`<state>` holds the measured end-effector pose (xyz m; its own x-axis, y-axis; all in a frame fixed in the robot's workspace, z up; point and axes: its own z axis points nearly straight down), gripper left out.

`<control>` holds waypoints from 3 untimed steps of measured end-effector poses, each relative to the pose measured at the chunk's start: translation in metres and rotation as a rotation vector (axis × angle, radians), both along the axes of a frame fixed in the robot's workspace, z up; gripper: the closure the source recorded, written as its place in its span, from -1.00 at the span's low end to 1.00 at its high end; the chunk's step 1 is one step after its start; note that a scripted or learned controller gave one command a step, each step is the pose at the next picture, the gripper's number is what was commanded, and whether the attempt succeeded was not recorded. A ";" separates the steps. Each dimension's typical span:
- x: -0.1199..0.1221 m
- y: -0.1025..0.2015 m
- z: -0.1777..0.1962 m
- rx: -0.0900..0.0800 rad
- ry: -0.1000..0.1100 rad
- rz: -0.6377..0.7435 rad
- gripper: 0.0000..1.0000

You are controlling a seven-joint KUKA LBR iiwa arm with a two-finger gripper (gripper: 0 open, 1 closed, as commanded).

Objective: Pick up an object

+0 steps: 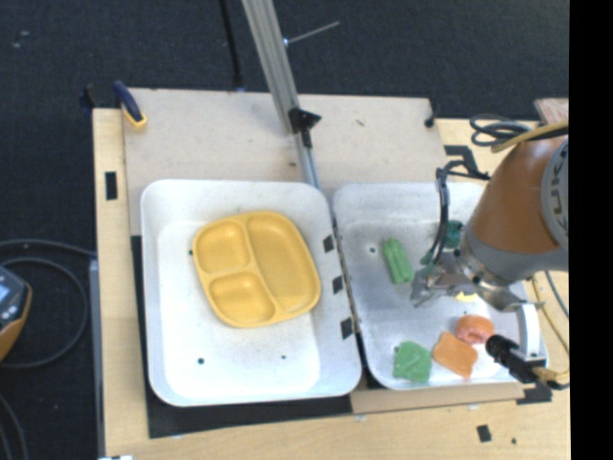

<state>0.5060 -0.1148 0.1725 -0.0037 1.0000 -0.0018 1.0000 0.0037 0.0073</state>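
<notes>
**Gripper low over the right bin, nothing between its fingers that you can see**

You have two white bins side by side on the bench. The left bin [172, 353] carries one yellow divided plate [257, 268] with three compartments, lying near the bin's middle and turned a little askew; it sits flat, so its low rim would give two fingers little to close on.

The right bin [369, 209] holds the loose pieces, and that is probably why the arm [517, 218] is reaching over it. Count four there: one green oblong piece [397, 260] near the bin's middle, one flat green piece [413, 362] at the near edge, one orange block [455, 355] just beside it, and one pinkish-orange round piece [474, 330] near the near right corner, touching or almost touching the block.

The gripper [428, 288] hangs low between the green oblong piece and the near-edge cluster, just beside the oblong and apart from it. You cannot tell from here how wide its jaws stand; the tips are small and dark against the bin floor. No piece shows between them, so treat the pick as not yet made. The green oblong looks the nearest candidate.
</notes>
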 end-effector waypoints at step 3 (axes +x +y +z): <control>0.021 0.046 0.085 0.002 0.005 0.003 1.00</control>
